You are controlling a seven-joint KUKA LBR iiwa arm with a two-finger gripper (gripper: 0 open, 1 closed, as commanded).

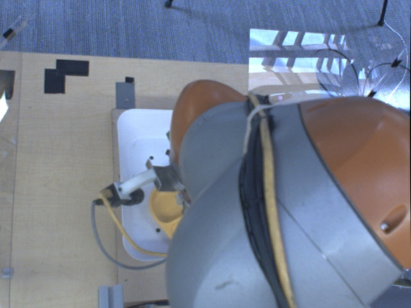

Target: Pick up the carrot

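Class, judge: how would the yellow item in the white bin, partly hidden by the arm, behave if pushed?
Its visible edge is rounded, so the yellow item may roll or slide. The white bin looks smooth, so probably little grip.

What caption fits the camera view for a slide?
Grey-and-orange KUKA arm looms over shallow white bin holding a yellow object.

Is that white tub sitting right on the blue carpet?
No, the white bin rests on the pale wooden bench, and the blue carpet lies beyond the bench's far edge.
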